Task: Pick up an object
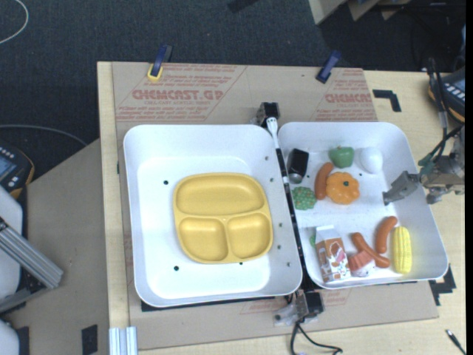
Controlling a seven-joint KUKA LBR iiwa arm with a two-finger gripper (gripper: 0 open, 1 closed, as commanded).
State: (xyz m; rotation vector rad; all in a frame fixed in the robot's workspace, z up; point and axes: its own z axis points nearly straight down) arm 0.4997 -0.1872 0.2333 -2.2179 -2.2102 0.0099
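Table carries two white bins. Left bin: one yellow divided tray. Right bin, left to right of that tray: one black block, one broccoli, one carton, one carrot, one pumpkin, one green pepper, one white egg, two sausages, one corn cob. Pincer at the bin's right rim, nothing between its fingers; spread or pinched, cannot tell. Risk: toys crowd together, so a descent may nudge neighbours or clip the rim.

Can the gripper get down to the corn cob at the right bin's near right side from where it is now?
Probably yes. The gripper sits at the right bin's right rim, just beyond the corn cob. Nothing lies over the cob, though a sausage rests close alongside, so a grab could catch both.
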